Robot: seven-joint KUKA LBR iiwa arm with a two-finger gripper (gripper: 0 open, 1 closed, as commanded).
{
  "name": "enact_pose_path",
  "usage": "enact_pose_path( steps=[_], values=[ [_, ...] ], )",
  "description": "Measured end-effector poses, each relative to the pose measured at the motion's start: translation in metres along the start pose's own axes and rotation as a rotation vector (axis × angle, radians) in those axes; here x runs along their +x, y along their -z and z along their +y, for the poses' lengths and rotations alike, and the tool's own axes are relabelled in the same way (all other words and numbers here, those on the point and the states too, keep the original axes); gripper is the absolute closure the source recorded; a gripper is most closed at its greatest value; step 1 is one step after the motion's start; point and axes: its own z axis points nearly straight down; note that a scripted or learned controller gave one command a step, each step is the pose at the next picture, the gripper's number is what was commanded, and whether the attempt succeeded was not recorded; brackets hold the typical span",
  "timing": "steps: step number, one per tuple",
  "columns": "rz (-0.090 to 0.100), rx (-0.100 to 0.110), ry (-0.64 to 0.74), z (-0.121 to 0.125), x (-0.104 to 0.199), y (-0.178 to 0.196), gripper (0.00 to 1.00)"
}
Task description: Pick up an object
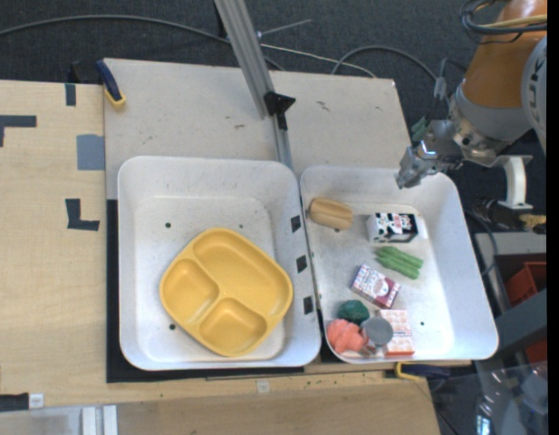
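My gripper (411, 174) hangs over the far right corner of the right bin (460, 234), above and right of the objects, touching none of them. In that bin lie a tan bread roll (331, 213), a black and white carton (391, 227), a green bean pod (399, 261), a small pink and white box (375, 285), a dark green piece (354, 311), an orange-pink lump (346, 336), a grey disc (379, 331) and a red and white packet (399, 333).
The left bin (143, 188) holds a yellow divided plate (226, 290). A slanted metal pole (252, 57) with a black clamp stands behind the bins' shared wall. Cables run across the dark floor at the back. The orange-banded arm (501, 71) fills the upper right.
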Motion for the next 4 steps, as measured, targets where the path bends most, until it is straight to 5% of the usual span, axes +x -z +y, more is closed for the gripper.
enact_pose_path(
  steps=[1,4],
  values=[
    [0.0,0.0,0.0,0.001,0.0,0.053,1.0],
    [0.001,0.008,0.003,0.027,0.152,0.004,1.0]
  ],
)
